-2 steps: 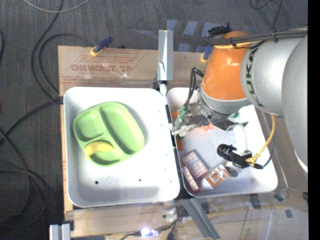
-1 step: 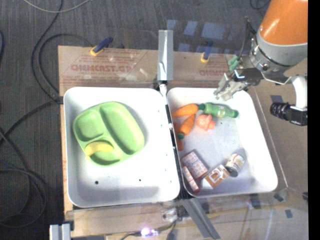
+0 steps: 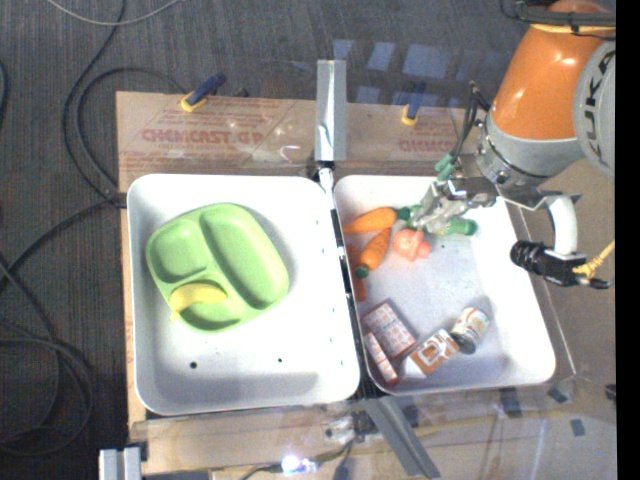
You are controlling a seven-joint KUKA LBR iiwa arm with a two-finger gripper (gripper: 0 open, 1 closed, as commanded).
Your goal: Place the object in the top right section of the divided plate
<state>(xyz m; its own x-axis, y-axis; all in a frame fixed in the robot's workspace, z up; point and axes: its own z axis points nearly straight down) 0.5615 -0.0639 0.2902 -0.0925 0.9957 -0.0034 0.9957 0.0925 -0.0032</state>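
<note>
**Carrot pick, right bin**

Gripper low beside the carrots, at their leafy green ends; grip state impossible to tell. Likely light, rigid, smooth plastic; best pinched across mid-body. Green divided plate well left of carrots, yellow piece aboard.

The divided plate lies in the left bin, food items in the right.

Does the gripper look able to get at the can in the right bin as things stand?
Probably yes. The can lies on its side near the front of the right bin, with bare floor between it and the gripper, which hangs over the carrots at the back.
</note>
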